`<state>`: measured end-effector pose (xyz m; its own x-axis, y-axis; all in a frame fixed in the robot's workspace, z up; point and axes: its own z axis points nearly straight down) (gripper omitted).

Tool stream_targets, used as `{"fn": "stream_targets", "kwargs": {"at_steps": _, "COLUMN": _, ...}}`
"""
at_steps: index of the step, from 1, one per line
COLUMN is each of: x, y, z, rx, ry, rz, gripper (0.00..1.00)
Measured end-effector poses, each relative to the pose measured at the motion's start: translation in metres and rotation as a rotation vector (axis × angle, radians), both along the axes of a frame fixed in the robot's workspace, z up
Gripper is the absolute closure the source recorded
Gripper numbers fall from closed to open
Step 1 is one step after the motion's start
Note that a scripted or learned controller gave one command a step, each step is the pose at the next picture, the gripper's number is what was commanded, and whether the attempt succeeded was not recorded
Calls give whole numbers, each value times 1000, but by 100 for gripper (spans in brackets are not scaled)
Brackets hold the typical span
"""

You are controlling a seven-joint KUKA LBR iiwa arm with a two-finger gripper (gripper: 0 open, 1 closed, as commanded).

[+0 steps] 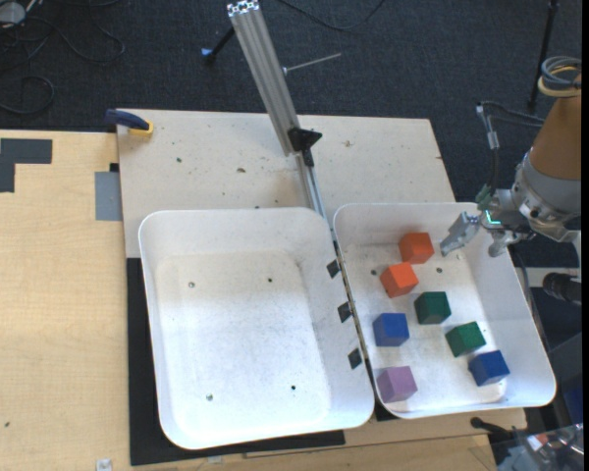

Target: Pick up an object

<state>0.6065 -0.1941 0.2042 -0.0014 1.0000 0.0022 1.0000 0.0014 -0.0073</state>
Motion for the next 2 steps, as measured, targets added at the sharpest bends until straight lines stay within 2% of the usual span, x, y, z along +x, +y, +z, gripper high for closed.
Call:
{"fn": "stream_targets", "kwargs": {"at_steps": 1, "x": 1, "y": 0, "z": 2, "rx": -1, "ry": -4, "rz": 2, "gripper": 0}}
{"fn": "stream_targets", "kwargs": {"at_steps": 2, "x": 1, "y": 8, "z": -44, "rx": 0, "ry": 0, "rz": 3, "gripper": 0}}
